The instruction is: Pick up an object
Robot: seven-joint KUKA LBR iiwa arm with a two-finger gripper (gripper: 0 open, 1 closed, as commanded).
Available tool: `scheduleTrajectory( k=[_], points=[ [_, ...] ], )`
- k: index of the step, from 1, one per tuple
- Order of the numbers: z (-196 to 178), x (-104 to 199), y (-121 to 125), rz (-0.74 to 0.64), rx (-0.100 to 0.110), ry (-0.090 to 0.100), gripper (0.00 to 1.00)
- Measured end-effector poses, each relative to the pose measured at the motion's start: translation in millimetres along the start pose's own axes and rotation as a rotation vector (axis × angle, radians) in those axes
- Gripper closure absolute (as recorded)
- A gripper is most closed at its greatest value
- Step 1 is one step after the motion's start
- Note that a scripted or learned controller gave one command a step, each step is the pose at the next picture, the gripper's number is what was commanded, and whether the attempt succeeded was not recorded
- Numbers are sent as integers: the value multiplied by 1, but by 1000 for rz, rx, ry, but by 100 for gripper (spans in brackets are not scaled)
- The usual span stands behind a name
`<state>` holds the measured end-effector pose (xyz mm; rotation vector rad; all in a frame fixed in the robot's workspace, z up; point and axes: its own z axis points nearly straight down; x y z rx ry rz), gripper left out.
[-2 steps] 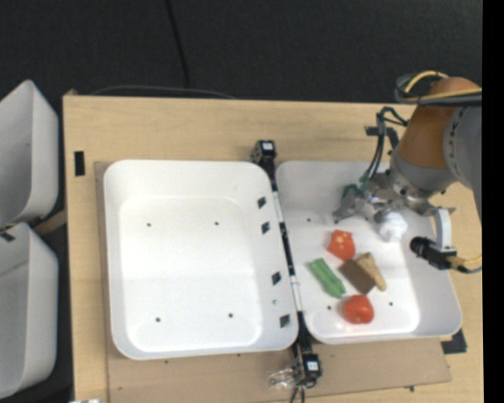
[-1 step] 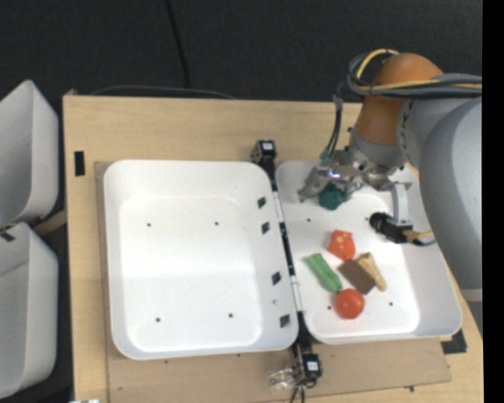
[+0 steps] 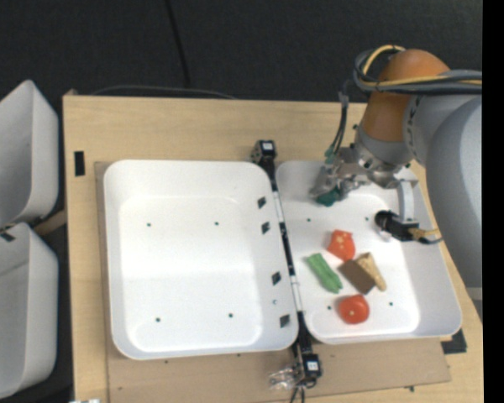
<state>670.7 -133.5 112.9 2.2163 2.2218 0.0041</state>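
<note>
Several small items lie in the right bin; a teal object sits directly under the pincer, whose opening cannot be told. A centred, vertical closing on it is advised before lifting.

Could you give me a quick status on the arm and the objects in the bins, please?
Gripper low at right bin's far end, a teal piece at its tip. Red pieces, green piece, brown block loose nearby.
</note>
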Motion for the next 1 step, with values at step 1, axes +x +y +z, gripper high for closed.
scheduleTrajectory(
  k=[1],
  points=[
    [-96,63,11,-6,-7,1,100]
  ],
)
